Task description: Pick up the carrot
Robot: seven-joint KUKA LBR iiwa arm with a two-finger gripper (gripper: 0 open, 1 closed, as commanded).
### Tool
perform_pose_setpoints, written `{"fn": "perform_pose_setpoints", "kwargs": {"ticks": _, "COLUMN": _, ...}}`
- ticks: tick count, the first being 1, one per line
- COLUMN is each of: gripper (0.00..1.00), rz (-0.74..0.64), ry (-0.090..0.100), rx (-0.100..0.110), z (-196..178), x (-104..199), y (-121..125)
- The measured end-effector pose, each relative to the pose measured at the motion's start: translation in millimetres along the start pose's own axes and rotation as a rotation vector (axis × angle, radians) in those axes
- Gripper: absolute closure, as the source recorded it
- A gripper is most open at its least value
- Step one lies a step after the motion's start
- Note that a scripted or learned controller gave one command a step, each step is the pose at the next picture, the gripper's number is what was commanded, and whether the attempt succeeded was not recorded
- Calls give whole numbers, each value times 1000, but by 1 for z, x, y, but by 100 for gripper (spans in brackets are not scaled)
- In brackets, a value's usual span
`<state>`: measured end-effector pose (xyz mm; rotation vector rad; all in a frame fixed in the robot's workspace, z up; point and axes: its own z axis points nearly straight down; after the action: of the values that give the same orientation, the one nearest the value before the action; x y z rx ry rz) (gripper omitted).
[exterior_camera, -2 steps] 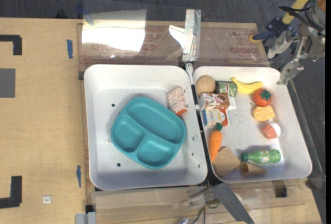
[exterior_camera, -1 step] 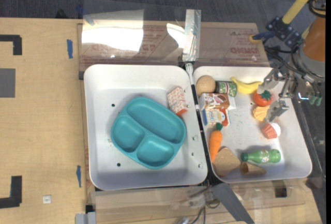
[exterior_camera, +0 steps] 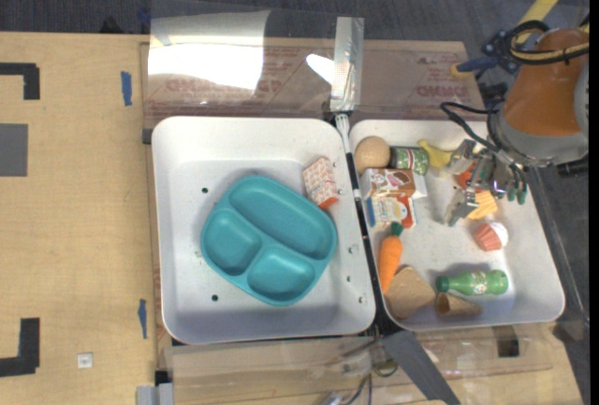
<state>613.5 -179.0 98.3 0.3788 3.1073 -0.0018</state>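
The gripper (exterior_camera: 468,202) is positioned over the upper right portion of the right bin (exterior_camera: 543,296), suspended from the grey arm (exterior_camera: 547,104) with its orange band, which enters from the right. The separation of its metal parts cannot be determined from this view, and no object is seen between them. Directly beside the gripper, to its right, lies a small yellow-orange piece (exterior_camera: 485,204), and just below that a red and white piece (exterior_camera: 490,236). To the gripper's upper left are a yellow piece (exterior_camera: 432,153) and a small dark jar with a green band (exterior_camera: 409,159), with a tan egg-shaped object (exterior_camera: 372,152) further left against the bin wall. Left of the gripper lies a white and red carton (exterior_camera: 389,193). The carrot (exterior_camera: 389,259) lies to the gripper's lower left, near the left wall of the right bin, orange body pointing down and green top up, apart from the gripper. Its lower end meets a tan cone-shaped object (exterior_camera: 405,292). A green bottle (exterior_camera: 473,282) lies on its side below the gripper. The left bin (exterior_camera: 187,160), well to the gripper's left, contains a teal divided tray (exterior_camera: 269,238) and a small red and white packet (exterior_camera: 321,181). Both bins rest on the bench (exterior_camera: 75,207).
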Motion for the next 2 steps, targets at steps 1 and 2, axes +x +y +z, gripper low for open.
{"fn": "perform_pose_setpoints", "kwargs": {"ticks": 1, "gripper": 0, "rz": 311, "ry": 9, "rx": -2, "z": 11, "x": 17, "y": -23}}
{"fn": "perform_pose_setpoints", "kwargs": {"ticks": 2, "gripper": 0, "rz": 288, "ry": 1, "rx": -1, "z": 10, "x": 8, "y": 12}}
